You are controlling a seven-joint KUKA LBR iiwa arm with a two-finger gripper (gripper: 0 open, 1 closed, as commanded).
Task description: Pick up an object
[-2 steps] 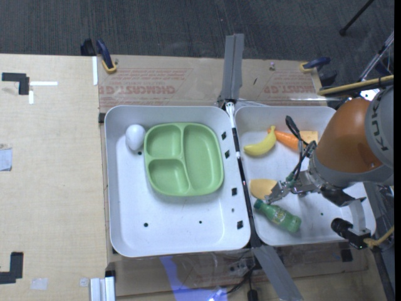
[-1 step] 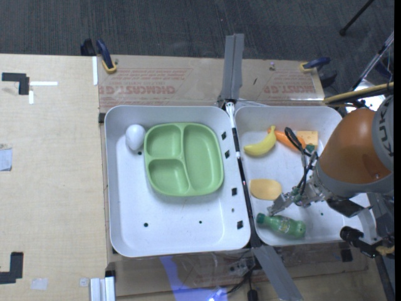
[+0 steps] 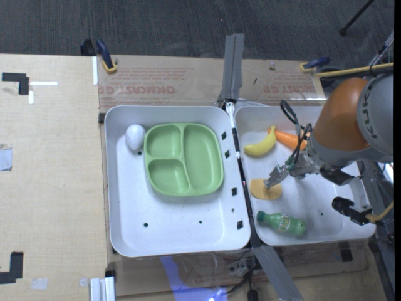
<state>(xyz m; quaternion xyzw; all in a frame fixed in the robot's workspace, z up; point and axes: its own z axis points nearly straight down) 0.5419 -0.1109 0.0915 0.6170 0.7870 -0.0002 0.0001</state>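
Orange-tan wedge (image 3: 265, 190) sits just beside the gripper (image 3: 276, 179), angled low to grab; finger spread, I can't tell.

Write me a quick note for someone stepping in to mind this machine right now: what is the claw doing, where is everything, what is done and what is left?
Gripper: low in the right bin, its tip right above the tan slice. Nothing visibly between its fingers.
Right bin also holds a banana, a carrot partly behind the arm, and a green bottle lying on its side near the front.
Left bin: a green divided plate and a white egg beside its left edge.
Done: the arm has reached an object.
Left: grip it and lift it; no pick is confirmed yet.
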